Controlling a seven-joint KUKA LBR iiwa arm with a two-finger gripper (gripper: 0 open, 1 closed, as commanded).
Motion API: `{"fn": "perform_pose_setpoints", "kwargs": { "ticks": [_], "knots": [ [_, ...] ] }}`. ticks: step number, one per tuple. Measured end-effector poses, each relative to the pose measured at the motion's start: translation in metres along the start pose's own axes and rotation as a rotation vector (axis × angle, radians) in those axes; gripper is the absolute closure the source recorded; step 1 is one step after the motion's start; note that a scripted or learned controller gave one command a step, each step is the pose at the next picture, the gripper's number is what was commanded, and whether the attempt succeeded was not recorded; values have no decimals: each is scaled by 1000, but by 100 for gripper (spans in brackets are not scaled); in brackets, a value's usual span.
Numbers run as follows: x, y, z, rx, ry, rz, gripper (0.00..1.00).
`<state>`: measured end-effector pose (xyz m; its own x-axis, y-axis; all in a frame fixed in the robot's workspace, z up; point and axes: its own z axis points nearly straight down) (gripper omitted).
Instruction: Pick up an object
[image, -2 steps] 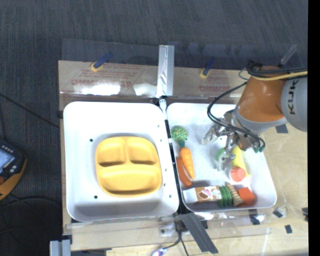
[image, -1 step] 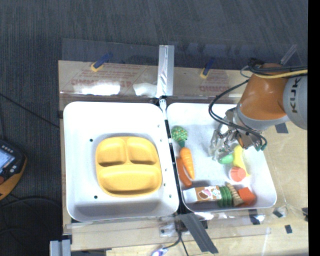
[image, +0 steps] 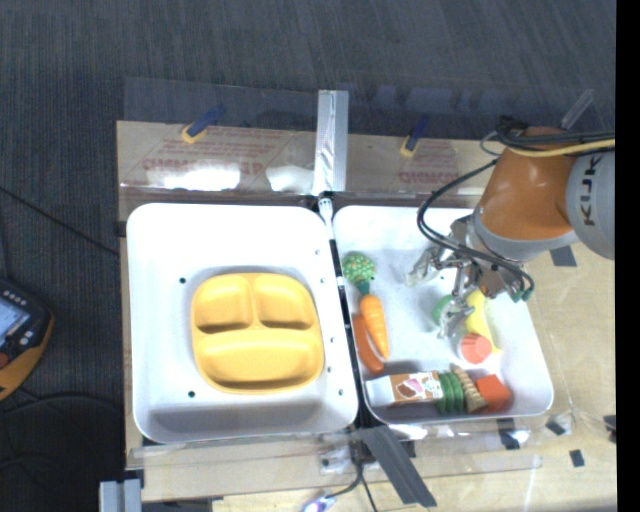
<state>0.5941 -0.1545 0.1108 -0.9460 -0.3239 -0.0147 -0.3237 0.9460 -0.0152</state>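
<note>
Dark carpet surrounds two white plastic bins (image: 140, 330); the metal two-finger gripper (image: 458, 285) hangs over the right one.
Fingers spread, empty, above a yellow toy banana (image: 481, 318) at four o'clock; crowded neighbours risk a glancing miss.

You see a dark grey carpet floor (image: 60, 120) all around. A light brown wooden surface (image: 585, 340) sits on it. On the floor at the far left lies a black and orange device (image: 18, 335).

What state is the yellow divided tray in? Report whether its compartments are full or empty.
Empty. The yellow divided tray lies flat in the left bin, and all three compartments show bare yellow plastic.
</note>
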Motion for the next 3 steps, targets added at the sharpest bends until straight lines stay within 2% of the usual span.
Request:
{"fn": "perform_pose_setpoints", "kwargs": {
  "ticks": [1,2,3],
  "knots": [
    [8,-4,21,-9,6,-32,0],
    [6,-5,9,-2,1,-32,100],
    [-38,-2,-86,-12,11,-13,100]
  ]
}}
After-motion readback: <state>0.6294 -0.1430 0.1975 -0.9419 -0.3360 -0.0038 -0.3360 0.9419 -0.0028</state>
